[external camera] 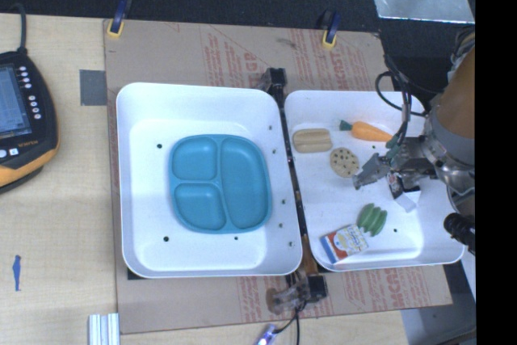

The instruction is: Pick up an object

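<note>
Two white bins sit side by side on a cardboard sheet. The left bin (pixel 137 238) holds a blue tray (pixel 220 182) with three compartments, lying flat at its middle. The right bin (pixel 323 105) holds the loose things: a tan bun (pixel 312 140) at its far left, a carrot (pixel 367 131) just right of that near the far wall, a speckled cookie (pixel 344 161) just near of the bun, a green pickle (pixel 371 219) toward the near side, and a small carton (pixel 347 242) with red and blue print touching the pickle's near-left end. The gripper (pixel 380 171) hangs over the right bin, right of the cookie and near of the carrot, with the pickle below it in the picture; its dark fingers point left and look spread, with nothing between them. Whether they touch the bin floor cannot be told. The arm's wrist and cables cover the bin's right side, and a small white piece (pixel 406 202) beside the gripper is hard to identify. A pendant (pixel 23 125) lies at the left, cut off by the edge. Two blue-and-yellow clamps (pixel 119 16) pin the cardboard's far edge.
</note>
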